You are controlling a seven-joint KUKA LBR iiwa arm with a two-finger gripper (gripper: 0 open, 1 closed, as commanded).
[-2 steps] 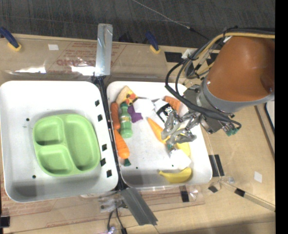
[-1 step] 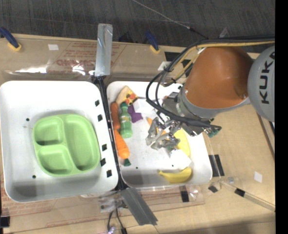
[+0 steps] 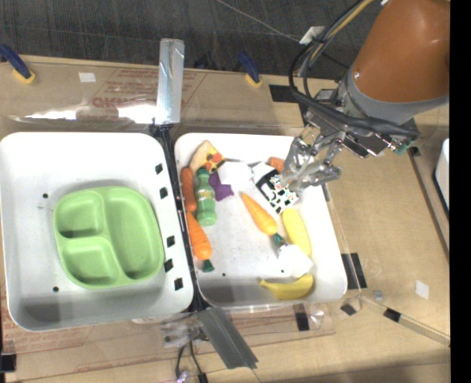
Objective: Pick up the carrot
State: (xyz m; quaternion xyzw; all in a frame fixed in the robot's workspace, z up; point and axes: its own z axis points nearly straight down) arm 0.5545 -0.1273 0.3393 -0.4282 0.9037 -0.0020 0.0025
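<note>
At the near edge of the right bin [image 3: 331, 282] a yellow banana [image 3: 287, 288] lies along the wall, with a small white object [image 3: 294, 258] touching it just behind. Beyond that, a pale yellow piece [image 3: 296, 228] stands beside the bin's right wall. The carrot [image 3: 258, 212] lies on the bin floor near the middle, slanting from upper left to lower right, its green stub end toward the yellow piece; nothing grips it. Along the bin's left wall a second orange carrot-like piece [image 3: 199, 239] lies lengthwise, and behind it a green bottle [image 3: 205, 202] rests next to an orange-red piece [image 3: 188, 185]. A purple item [image 3: 220, 187] sits just right of the bottle, and a slice-shaped piece [image 3: 206, 153] leans in the far left corner. In the left bin [image 3: 20, 166] a green divided tray [image 3: 108, 235] with three compartments sits near the middle. A black-and-white patterned block [image 3: 274, 190] lies toward the far right of the right bin, just below the gripper [image 3: 306, 175]. The gripper hangs over that far right part of the bin, apart from the carrot, and whether it is released or clenched cannot be told. The arm [image 3: 399, 50] with its orange band rises at the tabletop's [image 3: 387, 214] far right, trailing black cables [image 3: 311, 70]. A metal bracket [image 3: 170, 82] stands at the far edge between the two bins.
</note>
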